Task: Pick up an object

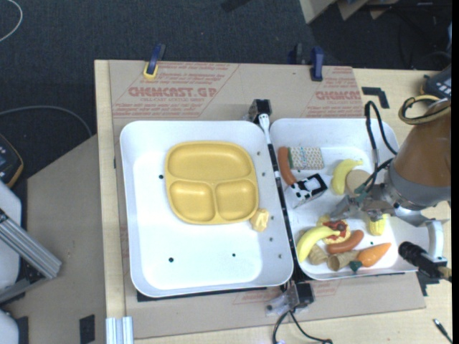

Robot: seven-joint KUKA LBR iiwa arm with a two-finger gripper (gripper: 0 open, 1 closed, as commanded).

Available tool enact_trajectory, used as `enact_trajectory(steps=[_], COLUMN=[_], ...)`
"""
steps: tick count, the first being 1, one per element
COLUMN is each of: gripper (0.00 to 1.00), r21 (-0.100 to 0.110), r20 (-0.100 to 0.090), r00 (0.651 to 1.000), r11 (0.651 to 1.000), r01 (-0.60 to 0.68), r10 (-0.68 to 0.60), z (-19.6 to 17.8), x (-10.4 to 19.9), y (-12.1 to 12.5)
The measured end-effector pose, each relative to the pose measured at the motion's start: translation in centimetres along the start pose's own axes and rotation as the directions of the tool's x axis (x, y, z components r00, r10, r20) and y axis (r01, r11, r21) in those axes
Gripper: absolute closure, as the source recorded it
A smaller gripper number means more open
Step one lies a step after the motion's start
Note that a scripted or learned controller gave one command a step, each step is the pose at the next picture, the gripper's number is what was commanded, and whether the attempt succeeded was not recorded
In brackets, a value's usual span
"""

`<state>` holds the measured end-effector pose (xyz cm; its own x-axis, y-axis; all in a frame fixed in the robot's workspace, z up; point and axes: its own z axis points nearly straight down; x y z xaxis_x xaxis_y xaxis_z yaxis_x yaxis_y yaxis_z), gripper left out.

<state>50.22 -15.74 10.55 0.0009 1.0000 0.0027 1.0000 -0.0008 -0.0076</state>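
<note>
While the arm reached in from the right over the right bin, the jaws sat low among the toy food, and whether they were parted or clenched could not be told from this slant. Nothing was visibly caught between them. Below them lay a banana, a hot dog and a carrot, crowded near the bin's front wall. Toward the back of that bin were a red sausage, a speckled block and a black-and-white piece. The left bin held a yellow divided tray, with a small pale yellow piece touching its lower right corner. Both bins rested on the counter.
</note>
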Motion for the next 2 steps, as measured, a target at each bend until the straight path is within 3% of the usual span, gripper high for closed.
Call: enact_trajectory(steps=[1,2], gripper=[0.00,1.00], r21=[-0.015,-0.019], r20=[0.003,0.001], r00=[1.000,1.000], r11=[1.000,1.000], r01=[0.000,0.001], r10=[0.000,-0.001], z=[1.8,0.6], x=[0.0,0.1], y=[0.3,0.4])
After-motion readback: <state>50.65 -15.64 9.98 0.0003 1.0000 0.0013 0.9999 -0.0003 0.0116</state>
